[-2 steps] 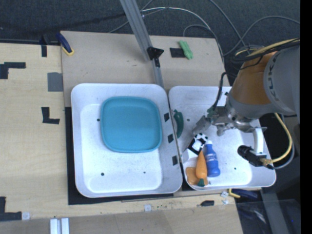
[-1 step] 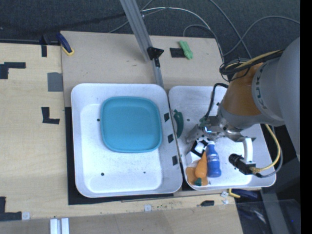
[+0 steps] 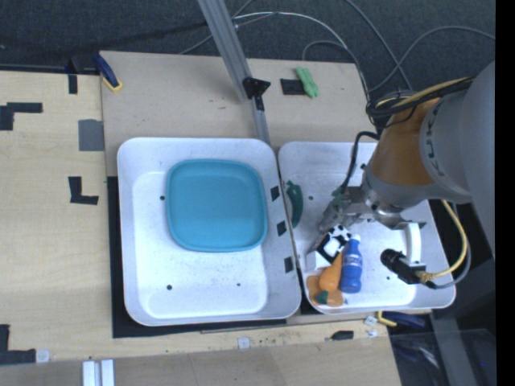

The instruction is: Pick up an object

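Two white bins sit side by side on the desk (image 3: 48,183). A large teal plate (image 3: 216,204) lies flat in the left bin (image 3: 145,240). Over the right bin (image 3: 318,159), the arm's hand (image 3: 342,218) hangs low above a black-and-white block (image 3: 331,242); how wide it stands cannot be told, and nothing shows between its tips. Just beside that block stand a blue bottle (image 3: 351,269) and an orange toy (image 3: 330,283), touching each other near the bin's front edge. A small dark green piece (image 3: 294,202) lies against the bin's left wall.
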{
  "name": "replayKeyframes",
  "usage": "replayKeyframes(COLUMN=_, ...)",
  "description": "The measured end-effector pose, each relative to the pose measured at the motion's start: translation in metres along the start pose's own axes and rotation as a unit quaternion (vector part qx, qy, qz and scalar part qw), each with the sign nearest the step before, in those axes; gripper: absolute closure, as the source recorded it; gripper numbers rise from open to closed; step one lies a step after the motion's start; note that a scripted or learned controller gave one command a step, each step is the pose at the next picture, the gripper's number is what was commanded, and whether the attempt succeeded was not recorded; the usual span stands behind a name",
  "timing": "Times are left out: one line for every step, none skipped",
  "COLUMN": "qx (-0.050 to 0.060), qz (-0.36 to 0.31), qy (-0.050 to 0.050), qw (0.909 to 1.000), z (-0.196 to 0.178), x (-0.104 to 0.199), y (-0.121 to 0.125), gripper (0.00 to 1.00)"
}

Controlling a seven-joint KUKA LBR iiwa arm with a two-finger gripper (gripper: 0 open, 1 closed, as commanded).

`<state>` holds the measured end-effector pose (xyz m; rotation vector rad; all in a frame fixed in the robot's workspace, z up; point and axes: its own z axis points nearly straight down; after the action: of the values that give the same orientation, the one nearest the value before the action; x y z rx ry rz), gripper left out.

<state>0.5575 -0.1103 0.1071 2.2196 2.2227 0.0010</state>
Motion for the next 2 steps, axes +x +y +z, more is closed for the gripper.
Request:
replayKeyframes(qx=-0.001, qz=0.001, qy=0.0, qw=1.0, z=-0.048, x=-0.01, y=0.0, gripper=1.0)
replayKeyframes(qx=-0.001, qz=0.001, qy=0.0, qw=1.0, z=-0.096, x=-0.014, y=0.009, gripper=1.0)
